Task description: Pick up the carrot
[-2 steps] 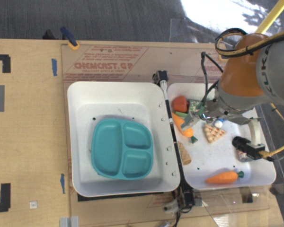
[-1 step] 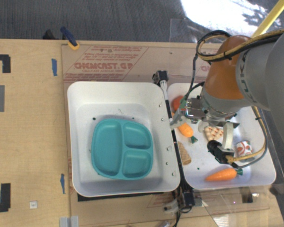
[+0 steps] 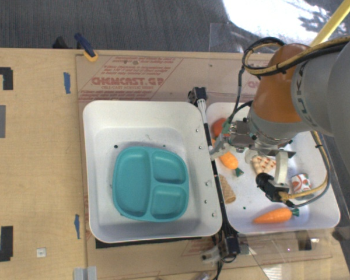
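- Claw (image 3: 238,137) sits low over the left part of the right bin (image 3: 331,210), close to the divider between the two bins; the grey wrist and orange band cover it from above.
- Claw state: cannot tell from this angle, and nothing is visibly gripped.
- Small orange piece with a green end (image 3: 228,160) lies just below the claw on the bin floor, apart from it.
- Red-orange round item (image 3: 219,125) is just left of the claw, against the bin's left wall.
- Tan waffle-patterned piece (image 3: 262,165) is under the wrist, partly hidden by it.
- Brown cork-like stick (image 3: 226,189) lies along the left wall, further towards the near side.
- Carrot (image 3: 273,216) lies flat near the front wall of the right bin, green top pointing right, well apart from the claw and untouched.
- White item with red markings (image 3: 300,183) sits right of the wrist, above the carrot's green end.
- Left bin (image 3: 93,156) holds a teal divided plate (image 3: 150,182), roughly centred.
- Both bins rest on a cardboard sheet with red print (image 3: 128,74) on the wooden surface (image 3: 29,174).
- Blue and yellow clamp (image 3: 85,46) is at the sheet's far-left corner.
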`<state>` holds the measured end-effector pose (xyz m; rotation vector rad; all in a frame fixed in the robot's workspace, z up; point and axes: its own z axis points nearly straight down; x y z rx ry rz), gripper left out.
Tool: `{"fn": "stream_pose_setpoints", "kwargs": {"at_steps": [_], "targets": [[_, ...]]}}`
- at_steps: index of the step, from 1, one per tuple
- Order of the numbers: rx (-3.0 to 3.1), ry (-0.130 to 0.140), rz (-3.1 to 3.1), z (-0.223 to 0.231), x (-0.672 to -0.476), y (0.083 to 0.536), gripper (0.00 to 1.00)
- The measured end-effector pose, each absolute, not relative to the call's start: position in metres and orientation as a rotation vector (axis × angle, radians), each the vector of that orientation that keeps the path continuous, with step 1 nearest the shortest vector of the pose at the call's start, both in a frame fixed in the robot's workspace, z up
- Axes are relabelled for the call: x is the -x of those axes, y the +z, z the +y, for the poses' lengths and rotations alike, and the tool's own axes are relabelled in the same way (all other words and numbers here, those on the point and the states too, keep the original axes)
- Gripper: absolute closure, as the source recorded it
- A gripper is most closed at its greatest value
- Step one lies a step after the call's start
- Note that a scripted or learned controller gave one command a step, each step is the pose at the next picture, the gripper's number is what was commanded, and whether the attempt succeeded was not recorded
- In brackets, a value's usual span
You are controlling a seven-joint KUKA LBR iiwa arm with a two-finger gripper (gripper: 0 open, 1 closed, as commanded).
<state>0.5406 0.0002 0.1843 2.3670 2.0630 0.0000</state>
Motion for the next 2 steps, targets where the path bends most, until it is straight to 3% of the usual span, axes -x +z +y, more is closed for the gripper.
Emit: {"fn": "stream_pose_setpoints", "kwargs": {"at_steps": [2], "targets": [[-2.367,0.0,2.063,0.0002,-0.5406,0.1843,0.0]]}}
